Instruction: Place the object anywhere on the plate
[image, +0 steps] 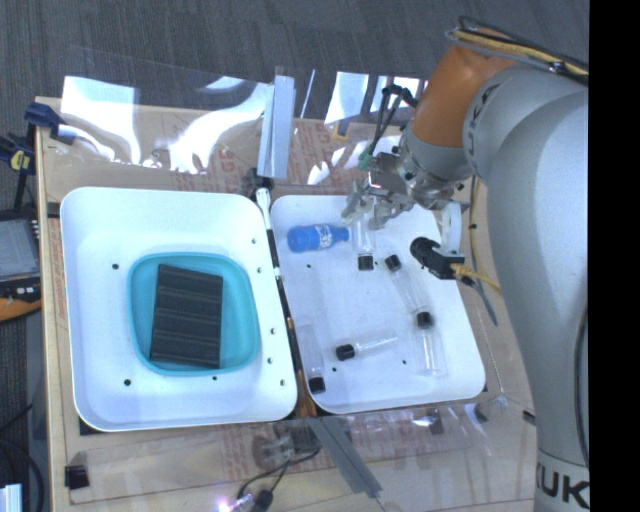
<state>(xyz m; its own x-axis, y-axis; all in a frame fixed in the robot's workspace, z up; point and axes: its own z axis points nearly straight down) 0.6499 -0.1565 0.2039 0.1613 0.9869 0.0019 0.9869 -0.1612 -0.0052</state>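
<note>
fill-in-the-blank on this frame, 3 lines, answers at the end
The light blue plate sits in the ____ bin.
On the plate lies a ribbed ____ block.
The blue bottle lies on its side in the ____ bin, near the gripper.

Answers: left; black; right

A dark grey carpeted floor (200, 35) is seen across the top of the frame. Below it, a light wooden table (180, 450) is laid out, its bare surface visible along the bottom and the upper left. Clear plastic sheeting (190, 125) is spread over the table's far part, and bright glare is thrown back from it. At the left edge, a dark device (15, 245) is partly shown. Cables (265, 480) are seen at the bottom centre.
</note>
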